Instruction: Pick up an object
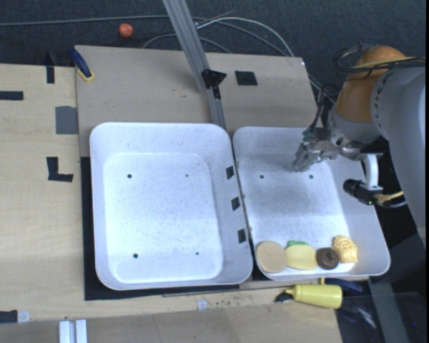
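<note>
Several small toy foods lie in a row along the front wall of the right bin [357,213]: a tan round piece [271,256], a green piece [296,244] partly hidden behind a yellow piece [301,257], a dark brown ring [327,259] and a golden ridged piece [344,249]. My gripper [304,158] hangs over the back part of the right bin, well away from the row of objects. Nothing shows between its fingers.
The left bin [100,191] sits beside the right one. A slanted metal pole [194,52] rises behind the bins. A yellow tool [317,294] lies on the bench just in front of the right bin. A small orange ball [126,29] rests far back.
</note>
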